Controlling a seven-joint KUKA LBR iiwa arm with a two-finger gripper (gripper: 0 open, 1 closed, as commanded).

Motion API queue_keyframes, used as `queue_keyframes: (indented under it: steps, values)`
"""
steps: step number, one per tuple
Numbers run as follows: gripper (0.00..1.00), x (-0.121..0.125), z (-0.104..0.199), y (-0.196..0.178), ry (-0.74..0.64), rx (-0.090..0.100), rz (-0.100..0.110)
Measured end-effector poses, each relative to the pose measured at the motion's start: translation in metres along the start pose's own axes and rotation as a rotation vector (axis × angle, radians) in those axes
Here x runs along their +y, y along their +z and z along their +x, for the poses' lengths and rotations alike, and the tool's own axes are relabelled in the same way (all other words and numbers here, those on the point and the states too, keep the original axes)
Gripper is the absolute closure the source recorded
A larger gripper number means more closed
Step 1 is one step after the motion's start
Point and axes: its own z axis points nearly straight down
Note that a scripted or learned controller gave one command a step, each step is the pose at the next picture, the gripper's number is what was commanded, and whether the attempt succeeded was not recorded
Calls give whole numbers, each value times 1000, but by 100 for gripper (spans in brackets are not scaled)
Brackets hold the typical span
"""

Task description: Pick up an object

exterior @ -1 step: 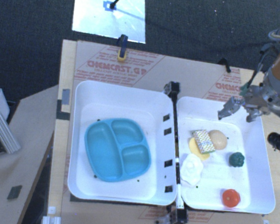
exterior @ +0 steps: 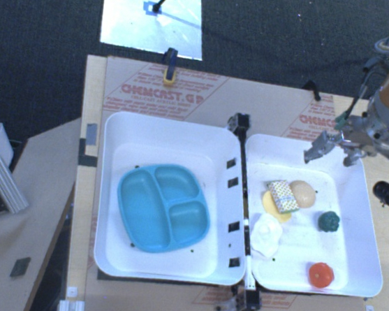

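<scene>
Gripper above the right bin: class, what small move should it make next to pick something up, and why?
Probably lower toward the beige egg-shaped object. The two-finger gripper hangs above the right white bin's far edge with nothing between its fingers, and that object lies nearest, beside the yellow patterned packet.

We read red print on the brown sheet (exterior: 209, 93) under the bins: "CHEMCAST" at the upper left, repeated in part at the upper right. The smaller letters after it are too blurred for us to make out.
</scene>
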Motion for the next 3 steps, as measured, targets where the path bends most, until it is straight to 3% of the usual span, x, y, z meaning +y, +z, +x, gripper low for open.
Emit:
queue_keyframes:
  steps: [3]
  values:
    - [0, -12, -18, 160, 2, 1, 4]
